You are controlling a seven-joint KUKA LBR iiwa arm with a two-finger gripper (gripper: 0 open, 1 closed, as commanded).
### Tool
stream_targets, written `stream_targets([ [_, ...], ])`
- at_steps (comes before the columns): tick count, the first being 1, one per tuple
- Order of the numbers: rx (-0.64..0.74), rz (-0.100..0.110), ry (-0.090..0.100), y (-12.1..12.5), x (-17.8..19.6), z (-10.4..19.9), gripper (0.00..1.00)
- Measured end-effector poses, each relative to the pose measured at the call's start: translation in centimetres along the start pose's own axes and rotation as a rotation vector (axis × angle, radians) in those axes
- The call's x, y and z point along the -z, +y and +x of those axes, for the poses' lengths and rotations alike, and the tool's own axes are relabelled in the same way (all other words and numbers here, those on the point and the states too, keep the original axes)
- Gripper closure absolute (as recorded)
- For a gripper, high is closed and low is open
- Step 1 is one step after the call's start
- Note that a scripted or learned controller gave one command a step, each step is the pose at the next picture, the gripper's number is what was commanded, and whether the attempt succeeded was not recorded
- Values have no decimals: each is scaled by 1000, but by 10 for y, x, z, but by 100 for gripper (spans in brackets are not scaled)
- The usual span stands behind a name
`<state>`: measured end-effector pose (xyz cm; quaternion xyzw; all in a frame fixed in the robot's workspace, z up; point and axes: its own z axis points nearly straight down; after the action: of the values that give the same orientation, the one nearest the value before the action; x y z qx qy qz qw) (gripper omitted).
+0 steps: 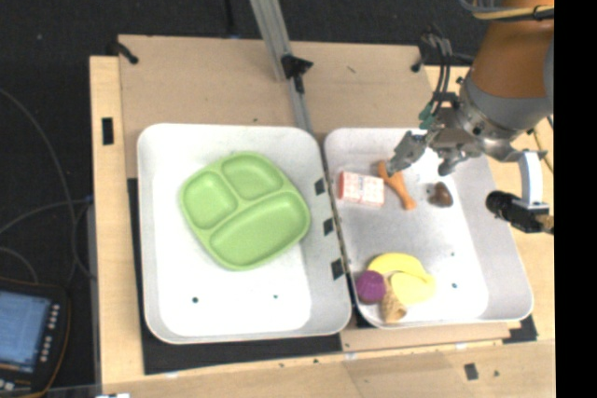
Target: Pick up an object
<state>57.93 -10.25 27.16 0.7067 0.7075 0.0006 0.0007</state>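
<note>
I have the hand (427, 156) hovering over the right bin (494, 289), at about twelve o'clock of it, its two fingers spread apart with nothing between them. The orange carrot-like piece (399, 186) lies just below the left finger, at seven o'clock of the hand; the small brown object (439, 194) sits near five o'clock. The pink-and-white box (360, 189) lies beside the carrot at nine o'clock. I judge the carrot the nearest target: I should shift slightly toward seven o'clock, turn the fingers across its length, descend squarely, and avoid nudging the box.
</note>
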Motion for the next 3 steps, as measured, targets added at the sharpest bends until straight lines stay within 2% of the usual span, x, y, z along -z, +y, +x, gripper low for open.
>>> stream_targets([
  [1,-1,0,0,0,0,0,0],
  [3,-3,6,-1,-12,-95,4,0],
])
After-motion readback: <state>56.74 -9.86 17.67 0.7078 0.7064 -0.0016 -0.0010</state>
